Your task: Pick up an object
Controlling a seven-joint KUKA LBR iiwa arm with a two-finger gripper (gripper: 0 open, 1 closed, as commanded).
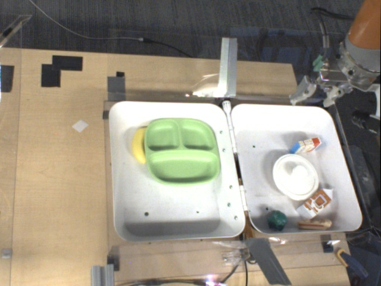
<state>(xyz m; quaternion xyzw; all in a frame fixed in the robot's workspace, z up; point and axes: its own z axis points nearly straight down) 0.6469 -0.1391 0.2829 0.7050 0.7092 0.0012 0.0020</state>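
Observation:
My gripper (315,93) hangs over the far right corner of the right bin (262,124), fingers spread open with nothing between them. In that bin lie a white bowl (294,174), a small white, orange and blue carton (306,145), a brown and white carton (317,202), a dark green ball (277,220) and a brown stick-like piece (314,224). All of these sit nearer the camera than the gripper. The left bin (128,207) holds a green divided plate (180,149) with a yellow object (138,146) partly under its left edge.
A metal post (228,67) stands behind the seam between the bins. The arm's orange band (364,25) is at the top right. Black cables (333,16) run near the arm. Wooden bench (53,177) stretches to the left.

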